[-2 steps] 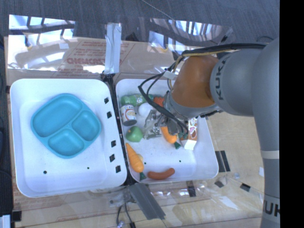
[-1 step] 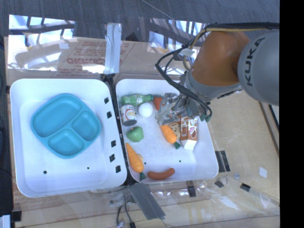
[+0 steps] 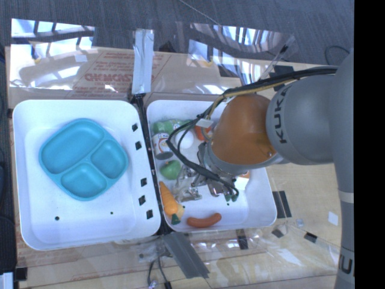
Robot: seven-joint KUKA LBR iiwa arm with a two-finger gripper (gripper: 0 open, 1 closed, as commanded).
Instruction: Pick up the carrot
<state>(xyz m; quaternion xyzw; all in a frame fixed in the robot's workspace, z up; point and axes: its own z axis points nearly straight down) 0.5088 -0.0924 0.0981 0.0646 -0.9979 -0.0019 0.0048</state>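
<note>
The carrot point(image 3: 169, 201) is orange with a green stub at its near end. It lies in the right bin point(image 3: 260, 205), against the left wall near the front corner. My gripper point(image 3: 189, 189) hangs low over the bin just right of the carrot and close to it, below the arm's orange band point(image 3: 240, 131). The carrot rests on the bin floor, apart from the gripper as far as I can see.
A reddish sausage point(image 3: 203, 221) lies by the front wall of the right bin. A green round item point(image 3: 170, 169), a small can point(image 3: 162, 143) and a green packet point(image 3: 167, 126) sit further back. The left bin point(image 3: 36, 221) holds a blue divided plate point(image 3: 84, 158).
</note>
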